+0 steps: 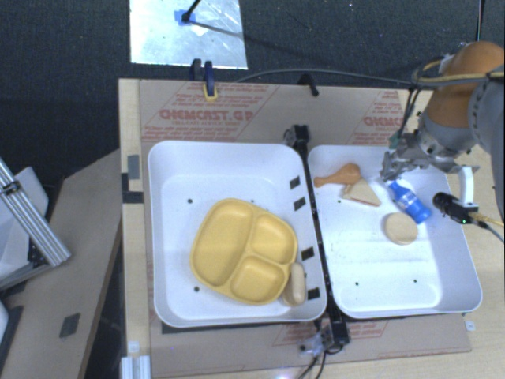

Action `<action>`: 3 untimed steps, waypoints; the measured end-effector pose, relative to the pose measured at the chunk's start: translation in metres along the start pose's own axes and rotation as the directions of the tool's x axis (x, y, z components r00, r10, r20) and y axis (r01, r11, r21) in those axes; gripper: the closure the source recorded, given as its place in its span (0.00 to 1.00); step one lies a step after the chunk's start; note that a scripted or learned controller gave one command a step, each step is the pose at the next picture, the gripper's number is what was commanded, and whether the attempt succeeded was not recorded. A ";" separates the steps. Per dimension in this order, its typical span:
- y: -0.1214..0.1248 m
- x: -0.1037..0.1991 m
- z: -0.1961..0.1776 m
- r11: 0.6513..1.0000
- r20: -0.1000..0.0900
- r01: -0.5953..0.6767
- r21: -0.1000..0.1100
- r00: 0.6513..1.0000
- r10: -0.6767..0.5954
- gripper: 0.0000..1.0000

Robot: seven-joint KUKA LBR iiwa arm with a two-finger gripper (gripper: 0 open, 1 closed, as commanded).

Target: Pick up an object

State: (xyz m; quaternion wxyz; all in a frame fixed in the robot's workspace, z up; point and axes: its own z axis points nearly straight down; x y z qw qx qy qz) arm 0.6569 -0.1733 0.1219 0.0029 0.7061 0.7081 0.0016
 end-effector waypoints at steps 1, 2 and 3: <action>-0.005 -0.002 -0.062 1.000 0.000 -0.002 -0.001 1.000 0.002 1.00; -0.006 0.008 -0.118 1.000 0.000 0.002 -0.002 1.000 -0.002 1.00; -0.005 0.008 -0.127 1.000 -0.001 0.002 0.002 1.000 -0.002 1.00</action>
